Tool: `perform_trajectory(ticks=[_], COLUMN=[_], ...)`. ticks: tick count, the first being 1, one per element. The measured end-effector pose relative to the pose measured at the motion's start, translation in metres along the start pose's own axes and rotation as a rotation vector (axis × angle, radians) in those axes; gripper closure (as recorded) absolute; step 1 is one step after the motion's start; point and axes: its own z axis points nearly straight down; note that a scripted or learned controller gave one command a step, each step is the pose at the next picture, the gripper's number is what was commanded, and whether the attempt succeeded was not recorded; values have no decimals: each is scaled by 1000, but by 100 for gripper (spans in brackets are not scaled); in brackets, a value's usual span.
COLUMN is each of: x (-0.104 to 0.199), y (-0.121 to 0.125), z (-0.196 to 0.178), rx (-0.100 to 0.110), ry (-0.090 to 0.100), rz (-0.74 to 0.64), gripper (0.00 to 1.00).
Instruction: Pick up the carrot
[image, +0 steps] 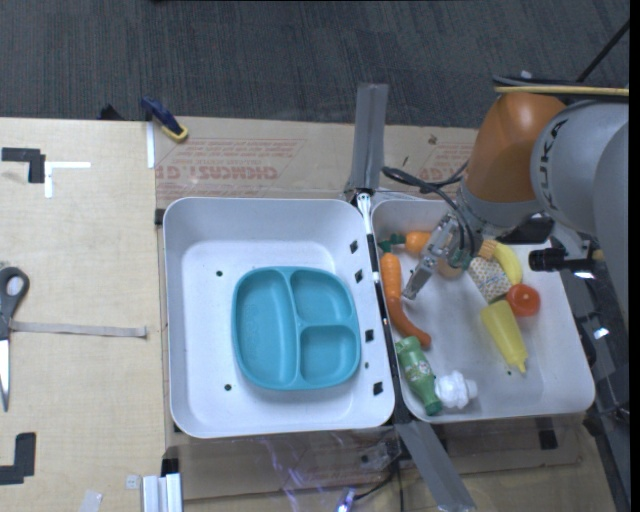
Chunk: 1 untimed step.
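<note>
The carrot (390, 279) is a long orange piece lying along the left wall of the right bin (560, 395), its lower end curving toward the bin's middle. My gripper (424, 270) hangs low over the upper left part of that bin, just right of the carrot's upper end, tip pointing down-left toward it. Nothing shows held in it. A second small orange piece with a green end (412, 241) lies just above the gripper by the bin's back wall.
Sharing the right bin are a green bottle with a white cap (419, 372), a yellow bottle (505, 335), a red tomato (522, 299), a banana (508, 262) and a speckled beige item (487, 279). The left bin (190, 300) holds a teal divided plate (297, 327).
</note>
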Motion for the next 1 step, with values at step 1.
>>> perform_trajectory(ticks=[1], x=[-4], y=[-2], z=[2], rx=[2], ry=[9], rz=[247], gripper=[0])
